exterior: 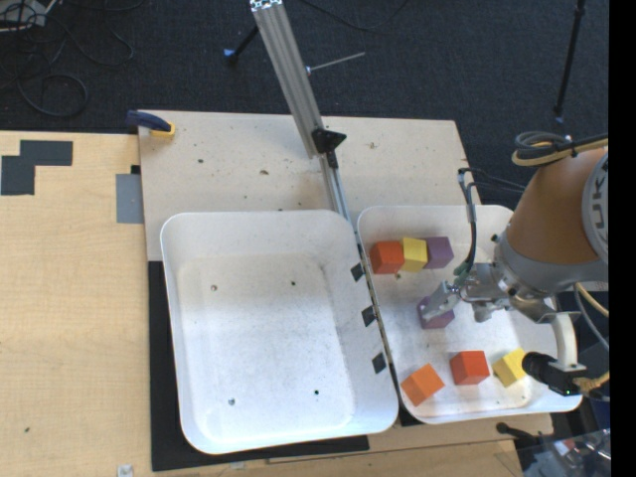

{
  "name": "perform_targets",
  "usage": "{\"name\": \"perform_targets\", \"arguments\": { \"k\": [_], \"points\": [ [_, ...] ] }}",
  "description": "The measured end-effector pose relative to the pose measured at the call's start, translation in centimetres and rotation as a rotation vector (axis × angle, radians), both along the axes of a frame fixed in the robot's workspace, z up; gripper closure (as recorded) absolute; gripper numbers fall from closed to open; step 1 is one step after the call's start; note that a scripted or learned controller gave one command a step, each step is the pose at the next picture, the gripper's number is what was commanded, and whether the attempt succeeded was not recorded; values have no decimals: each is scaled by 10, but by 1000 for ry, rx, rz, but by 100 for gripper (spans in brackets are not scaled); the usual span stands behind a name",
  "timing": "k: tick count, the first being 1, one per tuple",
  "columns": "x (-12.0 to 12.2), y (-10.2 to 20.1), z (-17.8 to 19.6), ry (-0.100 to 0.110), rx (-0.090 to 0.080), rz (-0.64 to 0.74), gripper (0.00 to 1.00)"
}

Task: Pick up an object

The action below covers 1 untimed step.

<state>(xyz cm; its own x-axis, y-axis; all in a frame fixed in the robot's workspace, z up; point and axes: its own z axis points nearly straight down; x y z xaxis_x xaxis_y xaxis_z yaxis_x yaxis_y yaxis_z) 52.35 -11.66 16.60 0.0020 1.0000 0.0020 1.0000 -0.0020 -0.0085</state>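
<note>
My gripper (460, 295) hangs low over the middle of the right bin (452, 414), under the grey and orange arm. A purple block (434, 312) sits tilted right against its left side; whether it is gripped is unclear. At the bin's back stand a red block (387, 256), a yellow block (414, 252) and a second purple block (439, 251) in a row. Near the front lie an orange block (423, 383), a red block (469, 368) and a yellow block (510, 368).
The left bin (199, 266) lies beside the right one, with small black clips (369, 315) along the shared rim. A slanted aluminium post (295, 78) rises behind the bins. A blue and yellow clamp (151, 123) sits at the bench's back left corner.
</note>
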Motion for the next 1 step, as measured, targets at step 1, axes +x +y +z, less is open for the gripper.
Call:
{"name": "perform_targets", "arguments": {
  "k": [1],
  "points": [
    [6,6,-59,1,1,-3,0]
  ]
}}
